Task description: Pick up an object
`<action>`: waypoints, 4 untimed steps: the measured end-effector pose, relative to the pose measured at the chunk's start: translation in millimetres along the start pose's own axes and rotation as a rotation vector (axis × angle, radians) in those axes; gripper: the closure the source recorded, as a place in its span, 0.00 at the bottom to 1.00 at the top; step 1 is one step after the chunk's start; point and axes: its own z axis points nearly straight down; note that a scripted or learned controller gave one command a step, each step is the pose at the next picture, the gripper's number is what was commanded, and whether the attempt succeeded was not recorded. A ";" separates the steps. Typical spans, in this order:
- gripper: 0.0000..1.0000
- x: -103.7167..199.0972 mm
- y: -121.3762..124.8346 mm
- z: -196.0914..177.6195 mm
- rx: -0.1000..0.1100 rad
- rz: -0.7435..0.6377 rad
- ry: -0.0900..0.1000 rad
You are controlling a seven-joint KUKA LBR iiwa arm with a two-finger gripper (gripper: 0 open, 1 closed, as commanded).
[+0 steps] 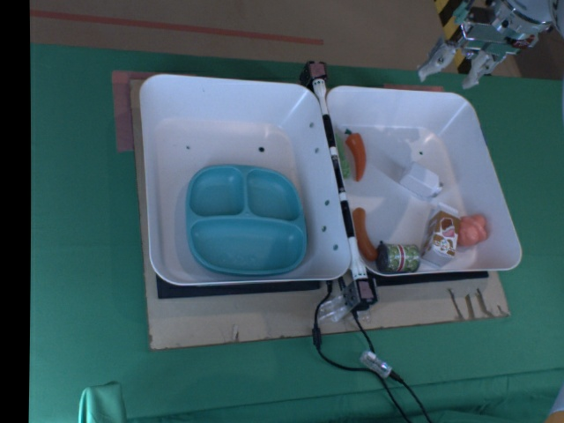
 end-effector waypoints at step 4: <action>0.00 -2.4 3.3 -41.1 -0.030 0.009 -0.013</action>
